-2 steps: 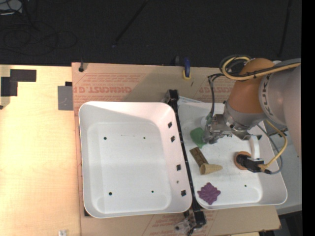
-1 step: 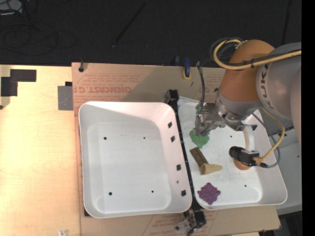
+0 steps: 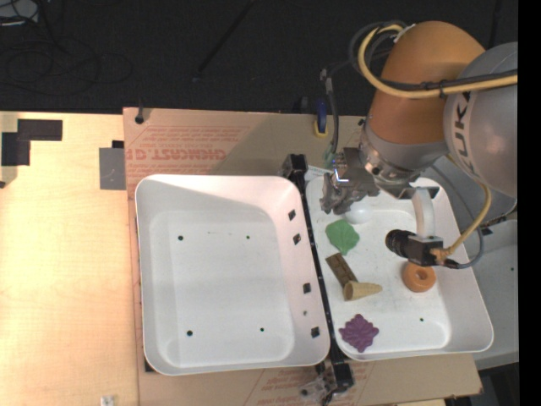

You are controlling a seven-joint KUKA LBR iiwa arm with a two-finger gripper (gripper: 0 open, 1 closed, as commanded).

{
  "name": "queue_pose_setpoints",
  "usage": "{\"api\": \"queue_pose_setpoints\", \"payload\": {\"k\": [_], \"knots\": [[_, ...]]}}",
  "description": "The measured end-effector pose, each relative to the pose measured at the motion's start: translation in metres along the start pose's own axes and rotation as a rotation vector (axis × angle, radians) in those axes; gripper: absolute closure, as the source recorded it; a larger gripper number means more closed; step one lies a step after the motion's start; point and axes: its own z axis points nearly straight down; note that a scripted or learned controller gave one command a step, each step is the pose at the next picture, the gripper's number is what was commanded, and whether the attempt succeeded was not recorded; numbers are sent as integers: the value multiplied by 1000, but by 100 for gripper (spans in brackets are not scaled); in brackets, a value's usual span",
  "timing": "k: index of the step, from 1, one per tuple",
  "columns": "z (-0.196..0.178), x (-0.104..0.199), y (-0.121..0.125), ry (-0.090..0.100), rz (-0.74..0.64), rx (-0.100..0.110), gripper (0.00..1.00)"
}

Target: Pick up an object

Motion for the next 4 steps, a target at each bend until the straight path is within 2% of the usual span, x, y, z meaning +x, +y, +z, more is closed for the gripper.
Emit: {"api": "queue_pose_setpoints", "payload": {"k": [1,2,3,4], "knots": [[-48,27,7,-2,4,3,100],[8,-63,-43,-6,17,17,100],[48,-77,-94,-2,11,17,100],[-48,-34,-102,-2,2,1,100]]}}
